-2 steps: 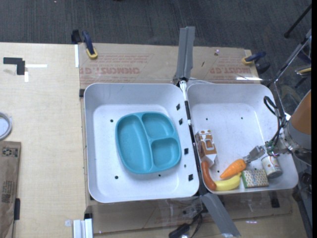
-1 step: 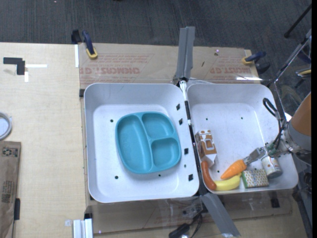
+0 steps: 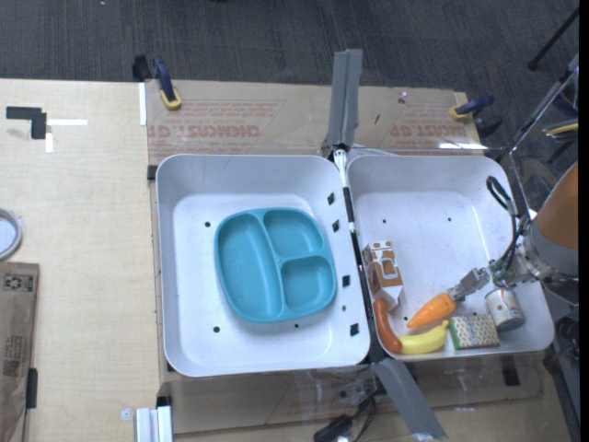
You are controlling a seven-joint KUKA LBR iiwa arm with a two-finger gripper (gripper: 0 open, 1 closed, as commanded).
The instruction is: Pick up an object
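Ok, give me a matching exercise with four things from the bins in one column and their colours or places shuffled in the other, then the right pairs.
Things:
1. plate
2. carrot
3. banana
4. can

Descriptions:
A. yellow, by the right bin's front wall
B. blue, alone in the left bin
C. silver, at the right bin's right edge, near the gripper
D. orange, lying just above the banana

Pairs: 1-B, 2-D, 3-A, 4-C
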